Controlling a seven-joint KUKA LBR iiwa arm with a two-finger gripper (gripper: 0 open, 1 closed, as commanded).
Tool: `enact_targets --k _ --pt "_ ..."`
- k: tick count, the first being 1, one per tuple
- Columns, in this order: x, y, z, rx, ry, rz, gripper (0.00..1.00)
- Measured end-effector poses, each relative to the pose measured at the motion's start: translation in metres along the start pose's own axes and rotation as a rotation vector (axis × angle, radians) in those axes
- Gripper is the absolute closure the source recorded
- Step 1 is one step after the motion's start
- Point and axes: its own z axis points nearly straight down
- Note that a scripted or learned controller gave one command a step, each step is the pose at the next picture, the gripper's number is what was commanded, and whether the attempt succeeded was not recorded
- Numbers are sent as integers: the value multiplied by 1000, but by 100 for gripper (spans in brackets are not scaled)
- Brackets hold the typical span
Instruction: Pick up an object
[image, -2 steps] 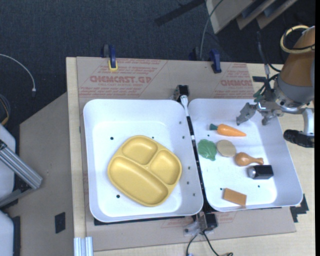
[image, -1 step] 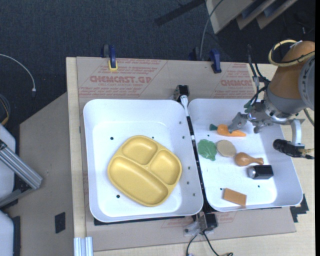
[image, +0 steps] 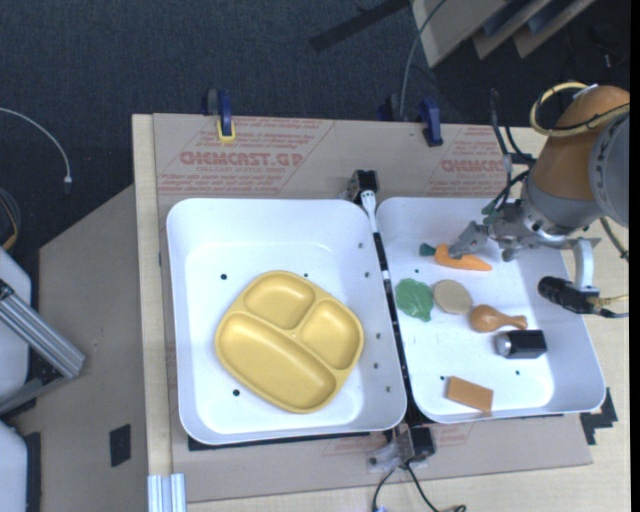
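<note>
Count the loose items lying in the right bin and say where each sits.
6: carrot at the back by the gripper, green leaf, beige disc, drumstick, black block, brown block in front. None looks hidden.

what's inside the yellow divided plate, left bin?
The yellow plate shows three bare compartments, nothing in them. The left bin's floor beneath the plate is covered, so unseen.

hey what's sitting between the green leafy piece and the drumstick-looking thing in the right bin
In the camera view, a round beige disc lies between the green leaf piece and the tan drumstick, close beside the leaf.
</note>
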Motion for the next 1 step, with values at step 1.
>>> enact_targets --k 1 --pt "-1 1 -12 -3 -4 -2 100"
